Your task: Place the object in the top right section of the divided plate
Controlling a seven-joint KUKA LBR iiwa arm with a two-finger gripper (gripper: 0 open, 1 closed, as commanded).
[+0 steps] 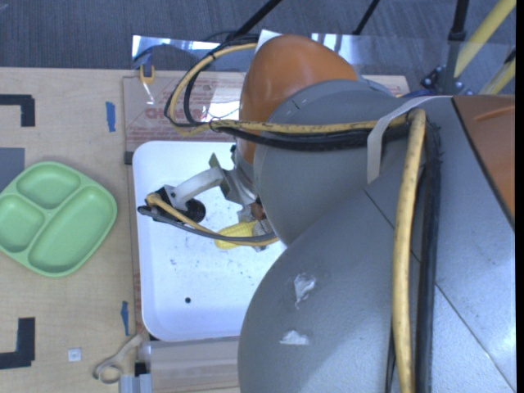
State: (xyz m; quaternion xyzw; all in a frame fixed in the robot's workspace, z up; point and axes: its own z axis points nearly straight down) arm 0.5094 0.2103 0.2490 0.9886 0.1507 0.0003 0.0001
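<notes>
**Arm low in the bin, grip hidden**

The arm [327, 178] is bent over the white bin [188, 277], I'd guess going for the yellow thing [233, 236] lying right by its wrist. Can't tell if the fingers are clenched or released, the arm hides them. The green divided plate [56, 218] sits on the desk [82, 318], well left

Bin [164, 297] sits on the desk [74, 121]. Divided plate [56, 218] lies on the desk left of the bin, apart from its wall, with the long section on the bin side and two smaller sections away from it. Arm [368, 219] hangs over the bin's right part and covers it. Small object [233, 234] lies in the bin near its middle, at the arm's edge. Tiny speck [187, 300] is in the bin, nearer its front wall.
</notes>
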